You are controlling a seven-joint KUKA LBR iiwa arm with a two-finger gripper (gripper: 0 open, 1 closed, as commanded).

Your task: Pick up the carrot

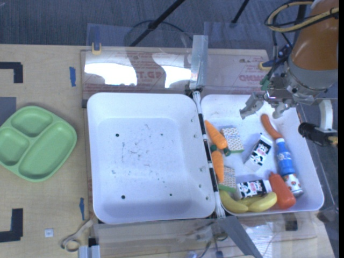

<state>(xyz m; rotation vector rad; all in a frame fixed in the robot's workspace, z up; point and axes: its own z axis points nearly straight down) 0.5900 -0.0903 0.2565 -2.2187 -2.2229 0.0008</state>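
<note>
Bananas crowd the right bin's front, carrot lies against its left wall, and the claw, fingers apart and empty, could nudge neighbouring clutter or clip that wall.

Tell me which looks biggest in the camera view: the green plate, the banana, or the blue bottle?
1. Green plate, by far the largest.
2. Banana.
3. Blue bottle, though it looks close to the banana in length, so that order is unsure.
</note>
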